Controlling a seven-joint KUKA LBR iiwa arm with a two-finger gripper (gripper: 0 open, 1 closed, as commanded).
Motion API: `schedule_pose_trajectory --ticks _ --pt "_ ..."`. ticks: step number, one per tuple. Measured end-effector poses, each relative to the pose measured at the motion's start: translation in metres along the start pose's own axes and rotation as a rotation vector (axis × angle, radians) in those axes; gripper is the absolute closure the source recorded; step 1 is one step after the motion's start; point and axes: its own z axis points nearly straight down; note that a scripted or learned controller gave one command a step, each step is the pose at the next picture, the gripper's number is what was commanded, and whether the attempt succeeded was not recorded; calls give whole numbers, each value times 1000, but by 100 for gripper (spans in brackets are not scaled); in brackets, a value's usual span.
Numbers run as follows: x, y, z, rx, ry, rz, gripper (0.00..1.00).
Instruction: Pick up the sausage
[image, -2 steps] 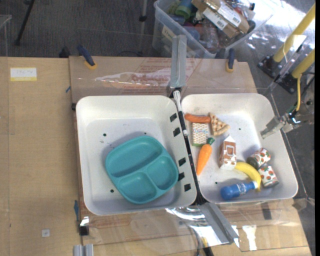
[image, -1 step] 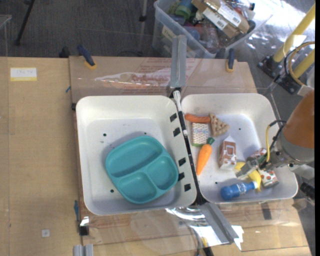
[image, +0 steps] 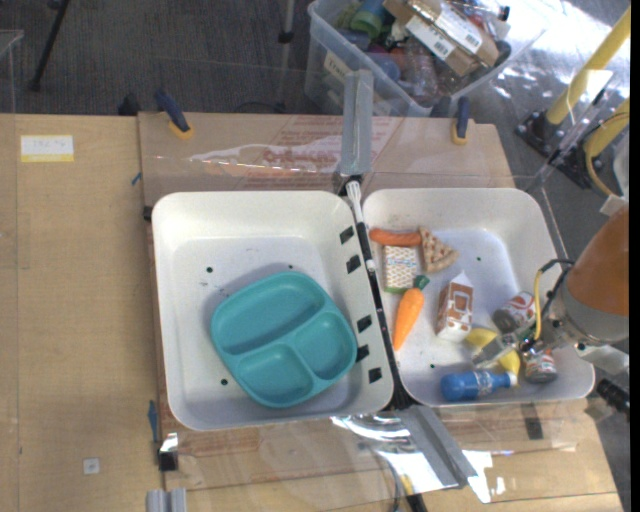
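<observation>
Sausage (image: 396, 238): lies at the far edge of the right bin (image: 520, 205), well apart from the tool (image: 528, 352), up and to its left. Arm (image: 605, 275) enters from the right, wrist bent down into the bin's near right corner; tool low among a can (image: 517, 311), yellow pieces and a blue bottle (image: 474, 384). Tool state: cannot tell. Left bin (image: 190, 225) carries a teal divided plate (image: 283, 338). Wooden desk (image: 70, 300); storage crate (image: 400, 50) behind.

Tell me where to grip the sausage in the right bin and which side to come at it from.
Take the sausage across its middle, coming straight down from above. It lies flat and runs left to right along the far side of the right bin, so the fingers should close across its narrow width. The cracker-like piece sits close at its right end and a small packet just below, so stay centred.
</observation>
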Motion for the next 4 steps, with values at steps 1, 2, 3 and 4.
schedule_pose_trajectory --ticks 1,2,3,4 --pt "-1 2 -11 -5 -4 0 100" --pt "40 8 -152 17 -14 5 100" --pt "-34 -15 -246 17 -15 -663 100" --pt "-10 -4 -307 17 -13 -662 100"
